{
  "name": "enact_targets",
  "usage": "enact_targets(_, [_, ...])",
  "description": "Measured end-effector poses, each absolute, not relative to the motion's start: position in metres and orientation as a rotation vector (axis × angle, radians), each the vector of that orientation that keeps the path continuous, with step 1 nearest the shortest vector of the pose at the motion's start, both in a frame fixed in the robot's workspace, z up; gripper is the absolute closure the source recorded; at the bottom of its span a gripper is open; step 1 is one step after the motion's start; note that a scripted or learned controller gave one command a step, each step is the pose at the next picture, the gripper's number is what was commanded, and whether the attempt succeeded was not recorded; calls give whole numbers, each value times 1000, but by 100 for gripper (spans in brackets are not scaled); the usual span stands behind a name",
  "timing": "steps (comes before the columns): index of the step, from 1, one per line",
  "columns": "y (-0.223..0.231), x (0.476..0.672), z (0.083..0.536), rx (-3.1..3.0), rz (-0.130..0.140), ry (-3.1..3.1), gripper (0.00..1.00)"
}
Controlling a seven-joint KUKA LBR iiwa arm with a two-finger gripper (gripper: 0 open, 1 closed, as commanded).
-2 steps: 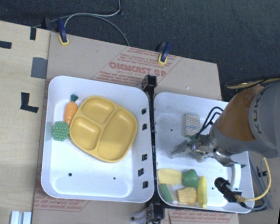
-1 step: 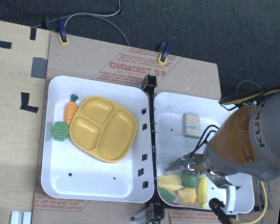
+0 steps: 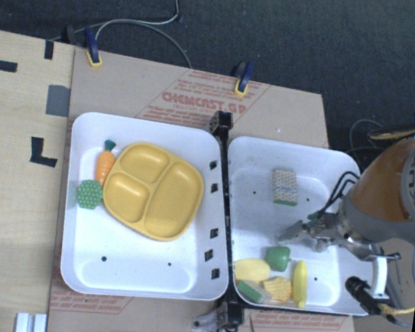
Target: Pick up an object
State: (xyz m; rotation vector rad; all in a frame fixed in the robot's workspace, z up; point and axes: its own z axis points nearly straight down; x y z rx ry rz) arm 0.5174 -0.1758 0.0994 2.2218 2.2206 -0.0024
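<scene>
Fingers on the gripper point toward the middle of the right bin, but from my seat I cannot tell whether they are apart or together; they blur into a grey wedge against the white floor, and I see nothing between them. That tip sits low in the bin, just above a green toy pepper and apart from it as far as I can judge. The arm comes in from the right, its orange band over the bin's right wall. Along the near wall of the same bin I count a yellow lemon-like piece, a small green piece touching it, a corn cob and a yellow banana, all bunched close together. A pale checkered block lies alone near the far wall, well apart from the gripper. In the left bin I see a yellow divided plate, tilted askew, with a toy carrot and a round green knobbly piece just beside its left edge. Both bins sit on a cardboard sheet held by two clamps.
</scene>
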Motion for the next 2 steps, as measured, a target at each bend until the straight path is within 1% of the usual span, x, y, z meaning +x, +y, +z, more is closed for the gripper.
enact_targets(1, [-124, 485, 86, 2217, 3, 2218, 0])
enact_targets(2, [-124, 486, 96, 2218, 4, 2220, 100])
